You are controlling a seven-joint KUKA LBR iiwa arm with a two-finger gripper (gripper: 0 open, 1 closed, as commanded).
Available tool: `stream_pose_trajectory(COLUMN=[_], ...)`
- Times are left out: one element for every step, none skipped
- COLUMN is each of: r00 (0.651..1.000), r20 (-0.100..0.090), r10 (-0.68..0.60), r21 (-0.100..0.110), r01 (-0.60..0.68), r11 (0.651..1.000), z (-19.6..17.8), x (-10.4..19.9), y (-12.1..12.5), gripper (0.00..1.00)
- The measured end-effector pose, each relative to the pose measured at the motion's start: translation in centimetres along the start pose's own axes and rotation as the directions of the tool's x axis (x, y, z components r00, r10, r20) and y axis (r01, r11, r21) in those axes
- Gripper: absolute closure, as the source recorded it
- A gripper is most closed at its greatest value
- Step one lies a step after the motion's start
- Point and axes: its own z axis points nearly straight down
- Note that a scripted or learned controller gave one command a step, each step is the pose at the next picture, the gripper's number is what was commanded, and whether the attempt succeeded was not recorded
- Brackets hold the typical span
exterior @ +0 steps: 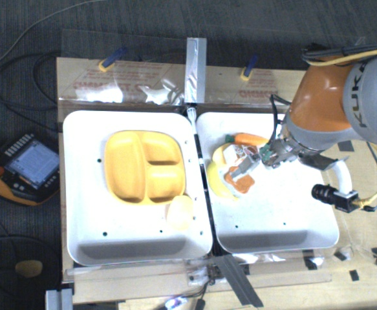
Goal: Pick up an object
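The grey two-finger gripper (240,172) reaches into the right white bin (285,237), over a small pile: a pale yellow round piece (219,173), an orange carrot-shaped toy (249,138) and an orange chunk (243,185). I cannot tell the finger state. Best to settle squarely on 1 piece before lifting.

Mostly smooth plastic under my reach

My two white bins (136,247) look like smooth, faintly glossy plastic; the yellow divided tray (143,165) is matt plastic, the bench (78,76) bare board under crinkled clear film, and my orange band (321,102) shines.
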Motion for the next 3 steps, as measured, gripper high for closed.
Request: stream_pose_trajectory(r00=[0.939,0.94,0.986], r20=[0.011,0.013,0.002], r10=[-0.344,-0.341,-0.165], r21=[-0.01,-0.015,0.0], r01=[0.345,0.341,0.165], r11=[0.939,0.94,0.986], z=[10.6,9.6,-2.1], x=[-2.3,-2.4,3.3], y=[0.9,1.0,5.4], gripper=[0.0,1.0,1.0])
